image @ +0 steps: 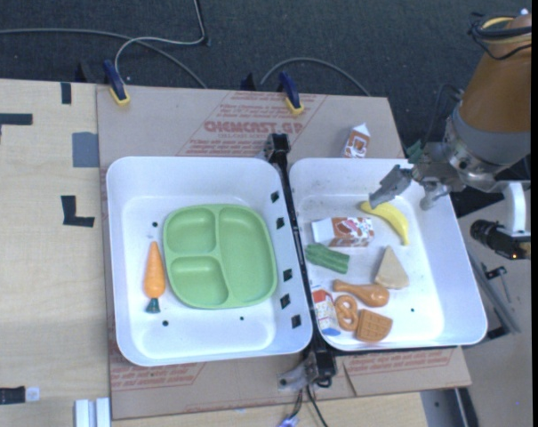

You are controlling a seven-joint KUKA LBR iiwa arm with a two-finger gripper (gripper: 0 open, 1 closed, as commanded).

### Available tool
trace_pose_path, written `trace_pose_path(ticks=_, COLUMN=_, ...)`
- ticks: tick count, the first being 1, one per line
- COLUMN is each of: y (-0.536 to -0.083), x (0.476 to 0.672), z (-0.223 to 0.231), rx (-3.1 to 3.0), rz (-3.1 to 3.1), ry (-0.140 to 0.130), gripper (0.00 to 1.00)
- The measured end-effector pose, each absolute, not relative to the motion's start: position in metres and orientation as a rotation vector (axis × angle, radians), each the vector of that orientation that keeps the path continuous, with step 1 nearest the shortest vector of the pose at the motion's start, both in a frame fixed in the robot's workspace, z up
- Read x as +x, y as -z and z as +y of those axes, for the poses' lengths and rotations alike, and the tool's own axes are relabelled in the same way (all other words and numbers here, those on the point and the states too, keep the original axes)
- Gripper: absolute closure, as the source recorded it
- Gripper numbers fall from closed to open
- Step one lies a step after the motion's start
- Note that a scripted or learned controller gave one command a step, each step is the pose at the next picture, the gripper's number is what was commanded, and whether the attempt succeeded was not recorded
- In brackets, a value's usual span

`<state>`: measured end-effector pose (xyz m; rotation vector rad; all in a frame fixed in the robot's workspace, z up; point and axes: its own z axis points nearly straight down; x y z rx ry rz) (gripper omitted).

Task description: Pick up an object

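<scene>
We see the desk [37, 265] carrying two white bins side by side. The left bin [126, 327] holds a green divided plate [220, 254] in its middle and a carrot [153, 274] lying just beside the plate's left edge, tip toward the far side.

The right bin [455, 310] is more crowded. A banana [393, 220] lies near its far right part. Next to it sits a white packet [344, 231], with a green pod [327, 258] just below. Toward the near side we find a tan wedge [392, 269], a drumstick [362, 291], a waffle [373, 326], a pretzel [346, 310] and a small red-and-white packet [323, 310], packed close together.

A small carton [357, 140] stands outside, on the cardboard beyond the right bin.

The claw [411, 187] hangs over the right bin's far corner, fingers spread, just above the banana and pinching nothing.
</scene>
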<state>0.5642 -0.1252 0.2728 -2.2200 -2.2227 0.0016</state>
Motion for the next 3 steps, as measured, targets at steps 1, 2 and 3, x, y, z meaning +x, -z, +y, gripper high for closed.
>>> trace_pose_path(ticks=1, y=-0.199, x=0.589, z=-0.113, rx=-2.218, rz=-2.222, ry=-0.003, gripper=0.00)
trace_pose_path(ticks=2, y=-0.103, x=0.617, z=-0.118, rx=-2.224, rz=-2.230, ry=0.018, gripper=0.00)
trace_pose_path(ticks=3, y=-0.097, x=0.618, z=-0.118, rx=-2.227, rz=-2.234, ry=0.028, gripper=0.00)
